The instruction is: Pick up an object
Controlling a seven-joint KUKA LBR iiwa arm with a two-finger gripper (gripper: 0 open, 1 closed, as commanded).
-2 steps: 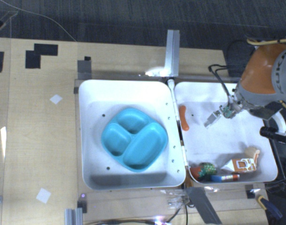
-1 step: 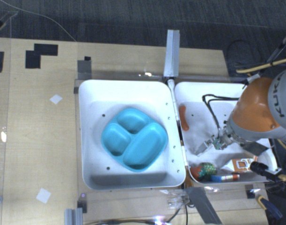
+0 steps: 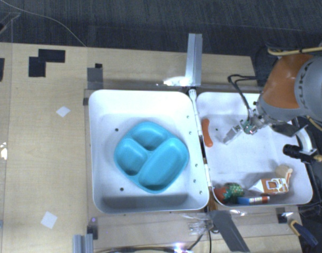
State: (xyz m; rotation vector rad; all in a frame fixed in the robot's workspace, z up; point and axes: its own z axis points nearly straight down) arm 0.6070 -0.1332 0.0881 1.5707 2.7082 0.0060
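We are looking down on two white bins sitting side by side on the bench. The left bin is holding a blue divided plate, lying tilted near its middle. The arm is reaching in from three o'clock, its orange band showing above the wrist, and its gripper is hanging over the upper part of the right bin, pointing toward eight o'clock. Nothing is sitting between its tips, and we cannot tell how the claw is set. At nine o'clock from the gripper, an orange carrot is lying against the bin's left wall, apart from the tips. Along the six o'clock edge of the right bin, we are seeing a green and orange toy, a red and blue marker just beside it, and a small orange and white carton next to a tan block.
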